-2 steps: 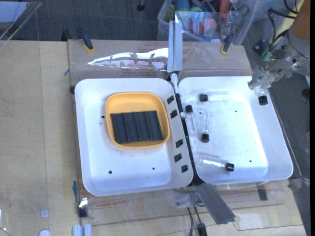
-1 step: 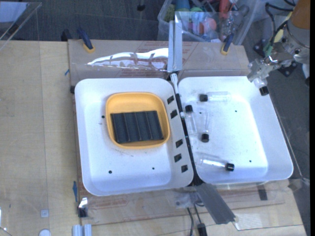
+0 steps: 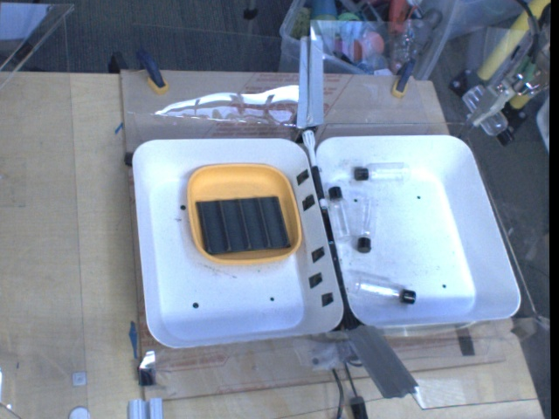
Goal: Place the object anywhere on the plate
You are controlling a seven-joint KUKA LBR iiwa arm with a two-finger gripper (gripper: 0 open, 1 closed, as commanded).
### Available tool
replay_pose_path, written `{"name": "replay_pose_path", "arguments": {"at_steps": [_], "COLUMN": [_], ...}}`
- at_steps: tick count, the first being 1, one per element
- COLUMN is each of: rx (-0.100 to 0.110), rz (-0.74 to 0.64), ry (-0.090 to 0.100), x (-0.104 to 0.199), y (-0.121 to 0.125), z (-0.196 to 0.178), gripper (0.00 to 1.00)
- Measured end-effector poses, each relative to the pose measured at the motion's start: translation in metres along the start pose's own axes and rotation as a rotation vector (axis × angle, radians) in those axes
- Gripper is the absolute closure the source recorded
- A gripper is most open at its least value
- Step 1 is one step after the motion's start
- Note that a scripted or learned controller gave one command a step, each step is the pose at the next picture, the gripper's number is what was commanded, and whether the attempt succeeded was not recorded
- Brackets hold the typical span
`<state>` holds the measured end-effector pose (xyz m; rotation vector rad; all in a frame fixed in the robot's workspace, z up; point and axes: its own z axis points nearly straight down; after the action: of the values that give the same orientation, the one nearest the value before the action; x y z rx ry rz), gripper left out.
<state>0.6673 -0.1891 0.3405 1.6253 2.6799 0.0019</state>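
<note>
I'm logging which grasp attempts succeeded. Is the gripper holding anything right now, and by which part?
Nothing is seen held. The four clear vials lie loose in the right bin, and the yellow plate carries a dark ribbed block.

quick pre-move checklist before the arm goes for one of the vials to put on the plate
1. Target present: clear vials with black caps lie in the right bin, e.g. the nearest vial. Ok.
2. Vials separated enough to grasp: near vial lies alone; the middle vials lie close together. Ok for the near one.
3. Yellow plate sits in the left bin. Ok.
4. Free room on the plate: a dark ridged block covers most of it. Not ok.
5. Gripper position: up at the right, outside the bins. Ok.
6. Finger state: cannot tell.
</note>
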Motion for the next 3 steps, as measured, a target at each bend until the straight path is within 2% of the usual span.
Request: {"name": "replay_pose_path", "arguments": {"at_steps": [1,2,3], "rx": [-0.001,0.000,-0.002], "rz": [-0.206,-0.539,-0.963], "ry": [0.000,0.004,0.004], "x": [-0.0311,-0.0275,-0.0265], "y": [-0.0155,-0.0182,-0.0215], "z": [-0.0962,-0.0961,-0.0964], "gripper": [1.00,1.00,1.00]}}
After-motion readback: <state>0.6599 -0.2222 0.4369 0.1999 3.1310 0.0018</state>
